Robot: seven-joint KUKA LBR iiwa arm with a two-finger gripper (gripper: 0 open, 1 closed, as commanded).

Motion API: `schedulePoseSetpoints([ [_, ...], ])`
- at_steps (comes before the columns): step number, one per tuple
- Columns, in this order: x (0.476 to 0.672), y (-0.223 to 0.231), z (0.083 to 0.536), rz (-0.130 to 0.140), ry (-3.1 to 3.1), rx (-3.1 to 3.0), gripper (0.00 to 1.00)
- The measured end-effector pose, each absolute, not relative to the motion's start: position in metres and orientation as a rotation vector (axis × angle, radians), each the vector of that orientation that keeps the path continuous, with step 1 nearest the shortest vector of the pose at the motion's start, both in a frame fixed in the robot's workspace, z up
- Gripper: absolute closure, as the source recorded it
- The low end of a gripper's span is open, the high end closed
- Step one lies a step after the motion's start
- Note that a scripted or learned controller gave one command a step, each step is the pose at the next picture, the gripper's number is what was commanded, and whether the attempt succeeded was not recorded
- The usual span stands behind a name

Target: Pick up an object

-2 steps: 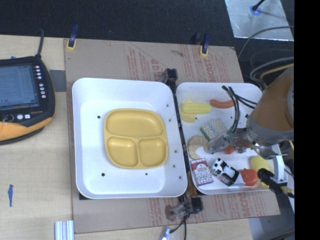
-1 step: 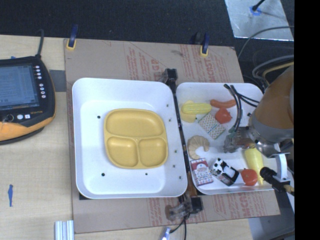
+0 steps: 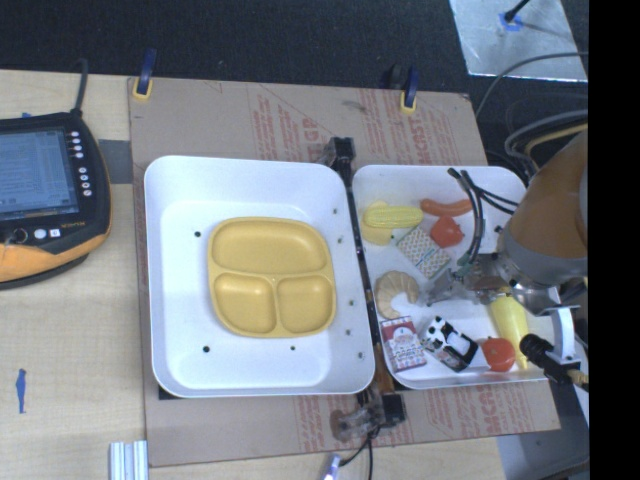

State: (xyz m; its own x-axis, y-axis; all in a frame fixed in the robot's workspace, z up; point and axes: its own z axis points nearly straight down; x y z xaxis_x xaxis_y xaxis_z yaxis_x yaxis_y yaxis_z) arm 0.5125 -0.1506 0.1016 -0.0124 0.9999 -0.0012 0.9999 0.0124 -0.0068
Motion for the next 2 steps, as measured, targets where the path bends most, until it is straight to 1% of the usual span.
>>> schedulePoseSetpoints([
  [1, 0.577, -0.142, 0.092, 0.003, -2.225, -2.214, 0.0],
  [2, 0.628, -0.147, 0.092, 0.001, -2.224, -2.216, 0.0],
])
